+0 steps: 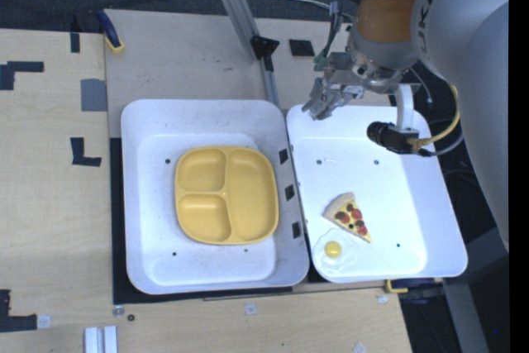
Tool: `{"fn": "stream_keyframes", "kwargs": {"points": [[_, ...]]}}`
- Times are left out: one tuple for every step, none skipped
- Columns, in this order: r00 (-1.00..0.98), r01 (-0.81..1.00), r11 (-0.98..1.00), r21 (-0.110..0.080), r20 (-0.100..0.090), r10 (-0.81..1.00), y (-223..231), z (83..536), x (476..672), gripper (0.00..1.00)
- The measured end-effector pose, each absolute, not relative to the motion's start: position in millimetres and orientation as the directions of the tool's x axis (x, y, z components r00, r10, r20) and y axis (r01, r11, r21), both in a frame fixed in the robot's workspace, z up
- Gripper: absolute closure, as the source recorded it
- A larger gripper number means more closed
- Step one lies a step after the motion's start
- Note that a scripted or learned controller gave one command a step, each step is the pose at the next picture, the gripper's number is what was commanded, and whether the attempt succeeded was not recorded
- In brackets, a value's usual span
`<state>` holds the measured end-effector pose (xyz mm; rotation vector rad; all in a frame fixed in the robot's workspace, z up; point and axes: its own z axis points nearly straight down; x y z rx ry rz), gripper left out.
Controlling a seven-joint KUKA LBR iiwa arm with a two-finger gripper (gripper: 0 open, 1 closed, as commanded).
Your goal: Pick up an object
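A pizza slice (pixel 350 217) with red and dark toppings lies in the right bin (pixel 413 178), toward its near left. Beside it, in the bin's near left corner, sits a fried egg (pixel 332 250) with a yellow yolk. A yellow divided plate (pixel 226 195) rests in the middle of the left bin (pixel 149 178). My gripper (pixel 322 106) hangs over the far left corner of the right bin, well above and beyond the pizza slice. Its fingers stand slightly apart with nothing between them.
A slanted metal pole (pixel 240 4) runs from the top down to the gap between the bins. A black cable fitting (pixel 388 135) hangs over the right bin's far side. Dark tape marks dot the bench at the left.
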<state>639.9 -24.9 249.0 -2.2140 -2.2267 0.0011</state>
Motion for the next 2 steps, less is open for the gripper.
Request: {"fn": "stream_keyframes", "kwargs": {"points": [[-0.006, 1.000, 0.006, -0.003, 0.000, 1.000, 31.7, 231.3, 647.4, 1.00], [-0.007, 1.000, 0.007, 0.000, 0.001, 1.000, 84.7, 238.0, 656.9, 1.00]]}}
